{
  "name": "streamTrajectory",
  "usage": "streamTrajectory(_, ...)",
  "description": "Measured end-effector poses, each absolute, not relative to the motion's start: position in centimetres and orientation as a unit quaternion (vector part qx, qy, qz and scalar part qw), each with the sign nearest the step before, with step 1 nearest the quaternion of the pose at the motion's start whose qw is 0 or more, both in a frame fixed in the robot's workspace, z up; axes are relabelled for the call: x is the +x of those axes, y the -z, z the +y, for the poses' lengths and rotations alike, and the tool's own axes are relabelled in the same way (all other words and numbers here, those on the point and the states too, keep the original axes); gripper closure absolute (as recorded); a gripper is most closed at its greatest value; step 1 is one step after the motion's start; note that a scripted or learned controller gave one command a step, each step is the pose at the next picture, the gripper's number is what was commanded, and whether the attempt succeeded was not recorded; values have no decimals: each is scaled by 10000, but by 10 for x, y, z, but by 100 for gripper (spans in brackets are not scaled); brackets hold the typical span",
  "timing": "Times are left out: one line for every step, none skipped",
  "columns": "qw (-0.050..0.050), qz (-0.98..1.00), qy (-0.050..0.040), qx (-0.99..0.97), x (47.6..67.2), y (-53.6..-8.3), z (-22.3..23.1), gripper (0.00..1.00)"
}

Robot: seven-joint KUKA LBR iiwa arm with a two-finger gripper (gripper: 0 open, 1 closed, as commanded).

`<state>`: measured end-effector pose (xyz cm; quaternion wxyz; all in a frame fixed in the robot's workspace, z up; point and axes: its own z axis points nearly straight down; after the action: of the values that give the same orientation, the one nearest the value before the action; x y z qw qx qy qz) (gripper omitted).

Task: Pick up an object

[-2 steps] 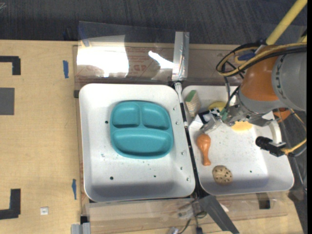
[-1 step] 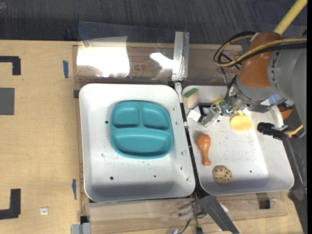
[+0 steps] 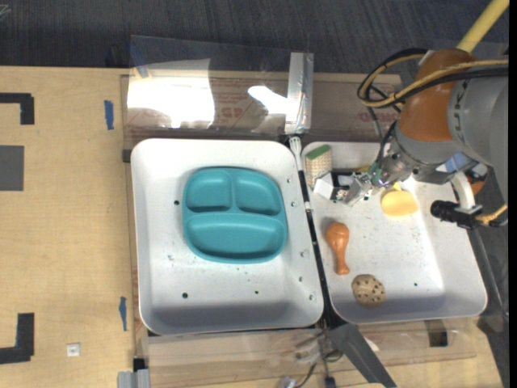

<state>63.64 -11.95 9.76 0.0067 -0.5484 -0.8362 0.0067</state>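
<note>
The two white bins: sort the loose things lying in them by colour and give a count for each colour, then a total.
Teal: 1, the divided plate in the left bin
Yellow: 1, the round piece
Orange: 1, the drumstick
Speckled tan: 1, the cookie
Green-topped: 1, the small box
Total: 5

A single fixed camera hangs above the bench [image 3: 56,217] and looks down at a slant, far enough off to take in both white bins whole. The left bin [image 3: 153,241] sits about centre frame, the right bin [image 3: 428,273] toward 4 o'clock. The arm [image 3: 452,111] enters from 2 o'clock. Dark floor [image 3: 242,6] runs along 12 o'clock, the far side.
</note>
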Motion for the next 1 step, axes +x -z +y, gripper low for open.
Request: streamTrajectory(-4, -7556, -39, -6550, 633, -185, -66, 100)
